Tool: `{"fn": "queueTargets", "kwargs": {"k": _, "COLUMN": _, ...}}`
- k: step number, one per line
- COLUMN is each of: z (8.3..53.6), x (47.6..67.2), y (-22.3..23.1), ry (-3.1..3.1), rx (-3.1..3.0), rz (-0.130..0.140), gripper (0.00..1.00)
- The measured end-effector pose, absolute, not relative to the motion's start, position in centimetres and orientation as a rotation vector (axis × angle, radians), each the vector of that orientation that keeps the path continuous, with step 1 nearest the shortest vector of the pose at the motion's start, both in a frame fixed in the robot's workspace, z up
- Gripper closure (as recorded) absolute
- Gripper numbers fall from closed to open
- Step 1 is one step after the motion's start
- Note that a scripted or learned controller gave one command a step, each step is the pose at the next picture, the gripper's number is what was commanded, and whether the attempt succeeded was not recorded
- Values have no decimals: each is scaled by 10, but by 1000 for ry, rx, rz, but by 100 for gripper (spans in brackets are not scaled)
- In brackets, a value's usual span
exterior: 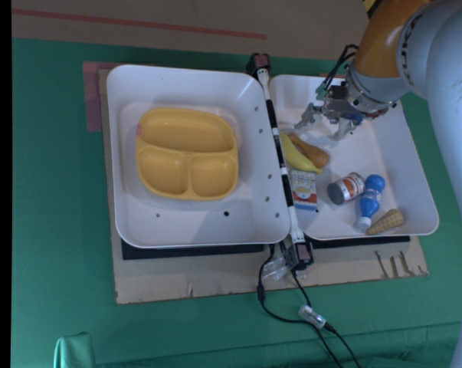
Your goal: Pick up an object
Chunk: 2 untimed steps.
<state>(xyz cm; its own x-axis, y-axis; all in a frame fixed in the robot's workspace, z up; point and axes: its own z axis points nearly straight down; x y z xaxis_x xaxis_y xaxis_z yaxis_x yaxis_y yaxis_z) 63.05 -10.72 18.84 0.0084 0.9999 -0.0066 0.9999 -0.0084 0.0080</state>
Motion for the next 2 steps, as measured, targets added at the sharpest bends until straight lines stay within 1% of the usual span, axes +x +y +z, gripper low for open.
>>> {"fn": "queueTargets", "kwargs": {"k": 2, "z": 188, "x": 630, "y": -107, "ry": 2205, "rx": 2223, "rz": 2, "gripper": 0}}
